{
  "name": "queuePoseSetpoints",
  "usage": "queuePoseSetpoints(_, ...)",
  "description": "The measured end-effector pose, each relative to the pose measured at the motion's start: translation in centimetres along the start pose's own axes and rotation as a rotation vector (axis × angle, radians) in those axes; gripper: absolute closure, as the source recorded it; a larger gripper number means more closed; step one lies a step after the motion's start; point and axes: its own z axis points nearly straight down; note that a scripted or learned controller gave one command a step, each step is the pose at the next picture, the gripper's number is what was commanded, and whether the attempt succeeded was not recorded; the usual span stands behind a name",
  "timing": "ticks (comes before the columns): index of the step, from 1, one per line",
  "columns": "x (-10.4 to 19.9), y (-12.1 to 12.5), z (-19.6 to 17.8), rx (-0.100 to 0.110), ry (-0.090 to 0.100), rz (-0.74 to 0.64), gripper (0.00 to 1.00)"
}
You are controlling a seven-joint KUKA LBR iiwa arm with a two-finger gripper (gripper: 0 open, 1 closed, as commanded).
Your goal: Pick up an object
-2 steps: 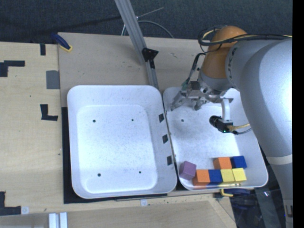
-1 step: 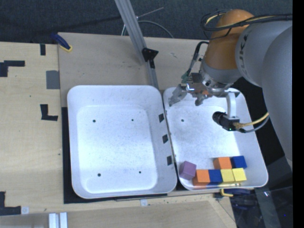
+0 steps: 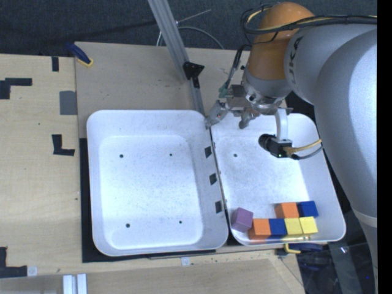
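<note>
To the left of the pincer we saw a white bin with four dark dots on its floor. Beneath both bins lay the tan worktop, marked with black tape pieces far to the left. A slanted metal bar rose above and left of the pincer.
</note>
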Motion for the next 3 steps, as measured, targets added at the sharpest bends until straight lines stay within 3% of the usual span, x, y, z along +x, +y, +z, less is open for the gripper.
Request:
queuePoseSetpoints(1, 2.4, -1.9, 0.0, 0.004, -0.001, 0.002, 0.00)
queuePoseSetpoints(2, 9.2, -2.1, 0.0, 0.002, 0.001, -0.004, 0.00)
queuePoseSetpoints(3, 9.7, -9.7, 0.0, 0.006, -0.002, 0.004, 0.00)
